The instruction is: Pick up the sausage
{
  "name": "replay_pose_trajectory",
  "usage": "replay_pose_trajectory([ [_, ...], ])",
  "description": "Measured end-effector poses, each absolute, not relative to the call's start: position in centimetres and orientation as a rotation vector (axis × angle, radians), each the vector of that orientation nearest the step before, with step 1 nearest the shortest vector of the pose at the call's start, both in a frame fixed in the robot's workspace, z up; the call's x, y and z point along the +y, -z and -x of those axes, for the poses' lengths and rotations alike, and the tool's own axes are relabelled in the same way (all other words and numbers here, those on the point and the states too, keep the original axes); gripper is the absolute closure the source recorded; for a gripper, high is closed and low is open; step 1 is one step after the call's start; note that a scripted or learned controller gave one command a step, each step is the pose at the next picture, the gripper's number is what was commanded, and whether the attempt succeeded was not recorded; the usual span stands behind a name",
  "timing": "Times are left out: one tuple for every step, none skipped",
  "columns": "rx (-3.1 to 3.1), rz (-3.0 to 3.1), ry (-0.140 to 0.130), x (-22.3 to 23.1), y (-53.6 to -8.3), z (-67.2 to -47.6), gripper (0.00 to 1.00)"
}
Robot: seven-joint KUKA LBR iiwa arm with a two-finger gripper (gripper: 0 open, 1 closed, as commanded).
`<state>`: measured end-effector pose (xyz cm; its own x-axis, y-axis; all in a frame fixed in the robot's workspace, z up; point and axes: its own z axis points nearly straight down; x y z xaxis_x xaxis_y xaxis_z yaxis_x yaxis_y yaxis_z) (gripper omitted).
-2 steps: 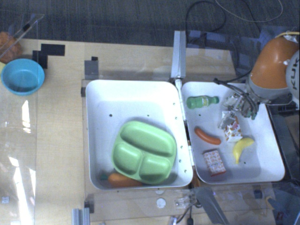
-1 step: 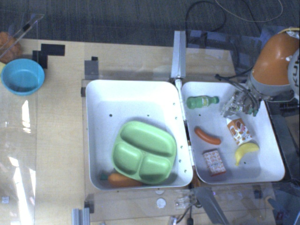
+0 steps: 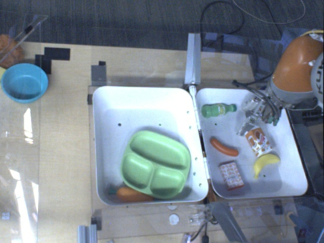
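Note:
The sausage (image 3: 224, 146), reddish-orange and short, lies slantwise near the middle of the right bin (image 3: 298, 181). My gripper (image 3: 249, 125) hangs over the upper right part of that bin, to the right of the sausage and a little above it, clear of it. Its metal fingers point down-left toward the bin floor, close to a small printed packet (image 3: 258, 141). The grey arm with its orange band comes in from the right edge.
In the right bin also lie a green bottle (image 3: 218, 109), a yellow banana (image 3: 265, 163) and a red-checked packet (image 3: 231, 174). The left bin (image 3: 109, 105) holds a green divided tray (image 3: 156, 162) and an orange carrot (image 3: 132, 194). A blue bowl (image 3: 25, 82) stands far left.

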<state>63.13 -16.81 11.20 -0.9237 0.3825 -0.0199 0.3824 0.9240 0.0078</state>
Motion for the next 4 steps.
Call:
replay_pose_trajectory([
  [3.124,-0.413,-0.001,-9.8,-8.7,-65.7,0.00],
  [2.947,-1.053,-0.003,-16.0,-14.5,-66.0,0.00],
  [3.054,-0.697,-0.003,-11.3,-11.8,-65.2,0.00],
  [3.053,-0.698,-0.003,-11.3,-11.8,-65.2,0.00],
])
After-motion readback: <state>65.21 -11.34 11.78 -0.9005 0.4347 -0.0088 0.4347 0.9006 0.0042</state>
